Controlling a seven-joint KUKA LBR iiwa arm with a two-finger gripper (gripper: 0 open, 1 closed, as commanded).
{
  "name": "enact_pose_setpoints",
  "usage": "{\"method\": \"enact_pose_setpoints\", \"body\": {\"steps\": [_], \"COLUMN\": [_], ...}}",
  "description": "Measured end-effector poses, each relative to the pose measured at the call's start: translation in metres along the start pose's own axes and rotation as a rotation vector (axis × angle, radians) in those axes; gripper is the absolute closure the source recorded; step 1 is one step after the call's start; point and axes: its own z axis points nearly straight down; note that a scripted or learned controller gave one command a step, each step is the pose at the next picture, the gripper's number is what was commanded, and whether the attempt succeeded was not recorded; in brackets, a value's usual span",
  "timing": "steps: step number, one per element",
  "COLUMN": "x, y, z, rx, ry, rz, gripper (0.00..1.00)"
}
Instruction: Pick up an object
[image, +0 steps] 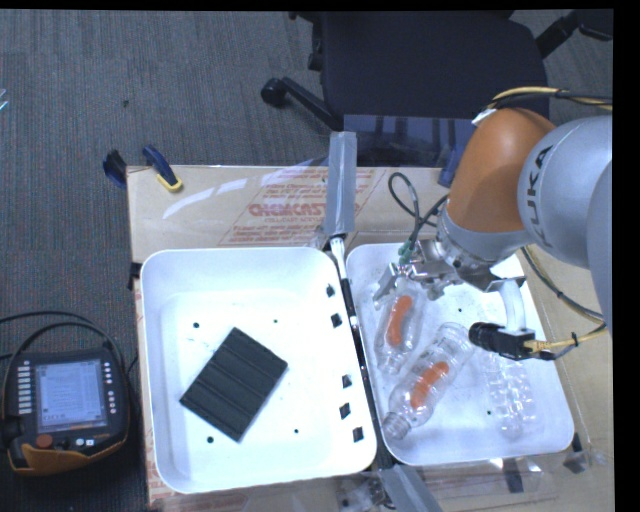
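A black ribbed rectangular pad (234, 383) lies flat in the left bin (160, 290), toward its front left. The right bin (553, 425) holds a clear plastic bottle with orange contents (398, 322) at its back left. A larger one of the same kind (428, 385) lies slanted in the middle, and a plain clear bottle (505, 395) lies to its right. My gripper (412, 275) hangs low over the back left of the right bin, right above the top end of the small orange-filled bottle. The wrist hides how it meets the bottle.
A black divider rail (345, 330) with clips runs between the two bins. A cable with a black plug (497, 338) hangs from the wrist over the right bin. A teach pendant (65, 400) sits on the floor to the left, and an office chair (420, 60) stands behind the bench.
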Motion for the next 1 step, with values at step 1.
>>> {"method": "enact_pose_setpoints", "body": {"steps": [1], "x": [0.0057], "y": [0.0094], "z": [-0.0004], "rx": [-0.002], "ry": [0.000], "rz": [0.124], "gripper": [0.00]}}
